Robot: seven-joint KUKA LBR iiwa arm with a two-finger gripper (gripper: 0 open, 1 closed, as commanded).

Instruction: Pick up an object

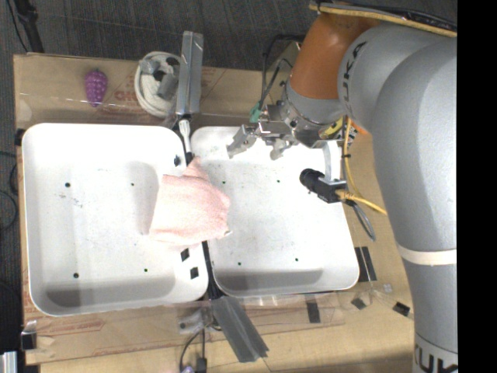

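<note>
A pink cloth point(190, 202) lies crumpled across the divider between the left bin point(78, 208) and the right bin point(287, 231), with most of it over the left bin's right side. My gripper point(258, 142) hangs over the back left part of the right bin, up and to the right of the cloth and apart from it. Its fingers point(239, 141) stand open with nothing between them. The grey arm with its orange band point(326, 53) reaches in from the right.
On the bench behind the left bin sits a small purple grape-like toy point(95, 86) and a white coiled cable point(155, 80). A grey metal bar point(189, 76) rises above the divider. A black fitting point(318, 183) and yellow cables point(361, 200) hang over the right bin.
</note>
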